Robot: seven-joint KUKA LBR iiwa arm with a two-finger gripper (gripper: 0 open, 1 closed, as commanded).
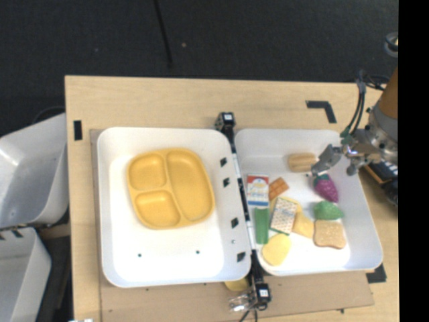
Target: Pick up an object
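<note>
**End effector poised over the right bin's far corner**

The wooden desk [167, 99] carries two shallow white bins side by side. The left bin [120, 247] holds a yellow divided tray [171, 188], which lies flat with three compartments and sits toward the bin's upper middle. The right bin [362, 247] holds a cluster of small toy food items, mostly gathered in its lower left half.

The grey arm [382, 123] enters from the right edge and reaches over the right bin's upper right part. Its end effector [327, 163] hangs near the bin floor, with grey fingers [328, 157] pointing toward the left; whether they are spread or closed I cannot tell, and nothing is visibly between them.

Just left of the end effector lies a tan bread roll [301, 161]. Just below it lies a purple eggplant-like piece [327, 188], close to the fingertips but contact cannot be judged. Under that sit a green leafy piece [328, 210] and a brown toast slice [330, 234], touching one another. Toward the bin's left wall stand a white and red carton [257, 190], a long green piece [261, 225], a speckled cracker box [283, 215], an orange piece [278, 187] and a yellow lemon-like piece [276, 249] nearest the front rim.
</note>
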